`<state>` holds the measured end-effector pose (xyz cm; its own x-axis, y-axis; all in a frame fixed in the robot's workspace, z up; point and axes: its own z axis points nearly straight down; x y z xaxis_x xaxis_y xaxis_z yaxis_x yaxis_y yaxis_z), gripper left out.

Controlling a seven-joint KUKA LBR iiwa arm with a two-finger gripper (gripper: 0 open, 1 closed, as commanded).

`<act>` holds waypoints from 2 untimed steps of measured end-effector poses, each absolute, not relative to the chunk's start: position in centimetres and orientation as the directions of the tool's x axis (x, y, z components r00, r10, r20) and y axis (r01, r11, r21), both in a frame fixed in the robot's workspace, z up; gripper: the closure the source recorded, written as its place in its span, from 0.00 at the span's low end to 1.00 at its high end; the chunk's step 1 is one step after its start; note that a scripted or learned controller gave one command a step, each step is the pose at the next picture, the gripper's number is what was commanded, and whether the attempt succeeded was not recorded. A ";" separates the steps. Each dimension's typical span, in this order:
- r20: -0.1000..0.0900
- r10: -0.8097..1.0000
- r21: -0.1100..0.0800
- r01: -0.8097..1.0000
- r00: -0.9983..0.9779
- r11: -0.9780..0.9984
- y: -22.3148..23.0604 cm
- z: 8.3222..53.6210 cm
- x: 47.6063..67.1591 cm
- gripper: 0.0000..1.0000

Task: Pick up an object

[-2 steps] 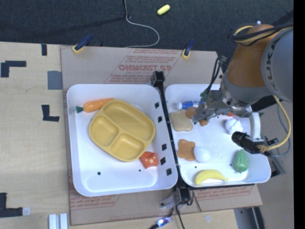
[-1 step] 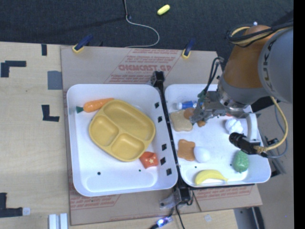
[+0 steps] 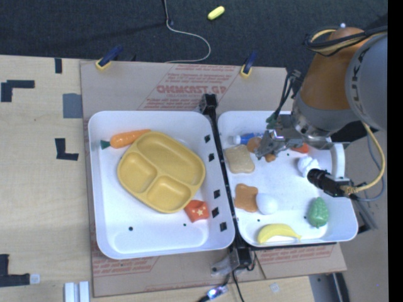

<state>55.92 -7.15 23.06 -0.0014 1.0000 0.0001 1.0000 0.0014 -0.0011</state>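
Note:
My gripper is low over the back part of the right bin, reaching in from the right. It sits just beside a small brown piece and a blue item, and I cannot tell whether it touches either. A tan bread slice lies just to its left. Further forward lie an orange toast piece, a white egg, a yellow banana and a green vegetable.
The left bin holds a yellow divided plate, a carrot and a red block with a star. A white object and a small red piece lie under the arm. A black divider separates the bins.

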 end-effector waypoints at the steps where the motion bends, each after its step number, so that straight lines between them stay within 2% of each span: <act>1: -0.001 1.000 -0.003 1.000 0.000 0.000 -7.1 21.6 55.7 1.00; 2: 0.000 1.000 -0.003 1.000 -0.002 0.002 -5.6 22.1 55.0 1.00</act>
